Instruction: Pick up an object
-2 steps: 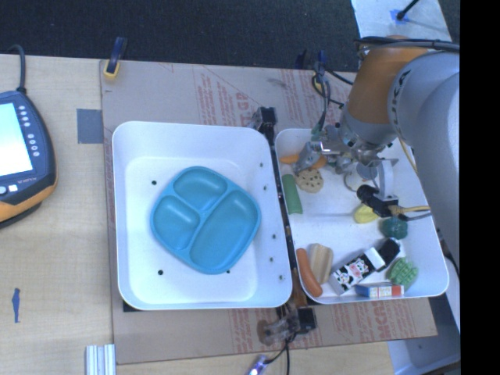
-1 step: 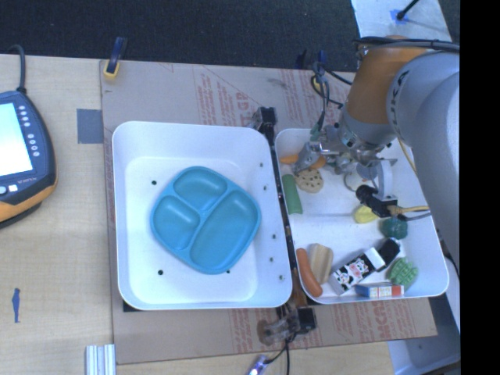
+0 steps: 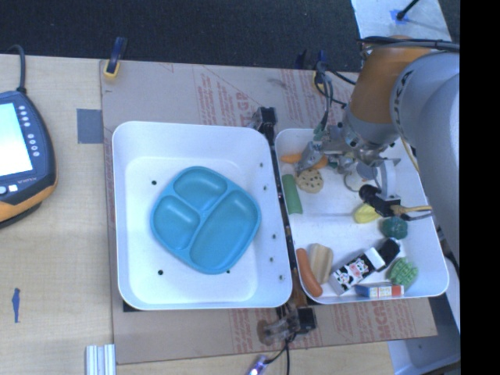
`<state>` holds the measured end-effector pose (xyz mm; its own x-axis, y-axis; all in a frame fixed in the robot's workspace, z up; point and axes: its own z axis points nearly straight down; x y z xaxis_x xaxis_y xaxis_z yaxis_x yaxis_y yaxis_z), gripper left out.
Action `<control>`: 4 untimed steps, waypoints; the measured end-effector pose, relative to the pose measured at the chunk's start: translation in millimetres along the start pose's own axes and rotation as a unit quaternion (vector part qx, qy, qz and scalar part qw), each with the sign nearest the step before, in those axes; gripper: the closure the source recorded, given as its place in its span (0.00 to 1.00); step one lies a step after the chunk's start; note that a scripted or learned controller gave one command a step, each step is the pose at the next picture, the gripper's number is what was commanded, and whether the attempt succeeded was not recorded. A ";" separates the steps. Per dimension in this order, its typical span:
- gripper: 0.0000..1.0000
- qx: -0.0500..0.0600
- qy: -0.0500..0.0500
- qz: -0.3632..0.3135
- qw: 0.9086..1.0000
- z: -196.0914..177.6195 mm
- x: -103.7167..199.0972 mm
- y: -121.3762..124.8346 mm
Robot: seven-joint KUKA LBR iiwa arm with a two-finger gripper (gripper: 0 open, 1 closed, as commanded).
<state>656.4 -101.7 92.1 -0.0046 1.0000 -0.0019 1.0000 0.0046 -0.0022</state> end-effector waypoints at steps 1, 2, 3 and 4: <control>0.00 0.002 0.000 -0.001 1.000 0.4 8.9 -0.4; 1.00 0.004 0.000 -0.001 1.000 -9.6 7.6 -1.1; 1.00 0.001 0.000 0.000 1.000 -18.5 -34.1 -36.5; 1.00 0.001 0.001 0.001 1.000 -81.6 -58.3 -82.7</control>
